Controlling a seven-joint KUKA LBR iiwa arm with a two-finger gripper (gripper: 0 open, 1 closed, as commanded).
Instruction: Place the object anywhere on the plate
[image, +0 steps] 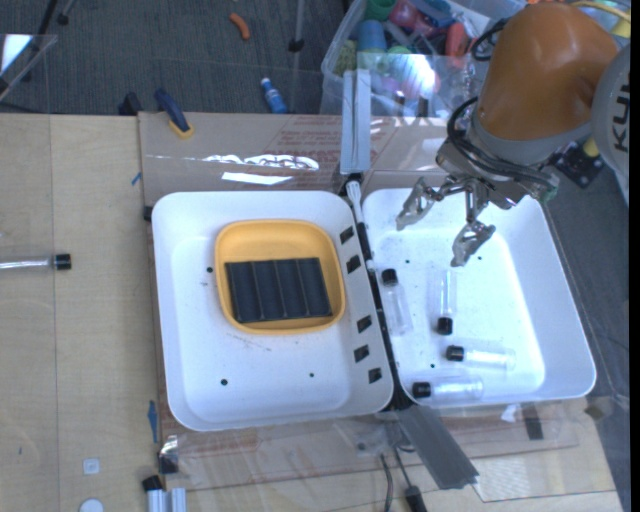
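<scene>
Pincer (447, 222) of mine hangs over the upper part of the right bin (565, 300), its fingers spread apart with nothing between them. From the camera above the desk, the plate (228, 245), yellow with a dark ribbed block (278, 290) lying on it, sits in the left bin (180, 300), well apart from me. Several clear vials with black caps (443, 305) lie scattered on the right bin's floor below my fingers; I judge one of them is the object. By my reckoning nothing is done: grasp, carry and placing all remain.
</scene>
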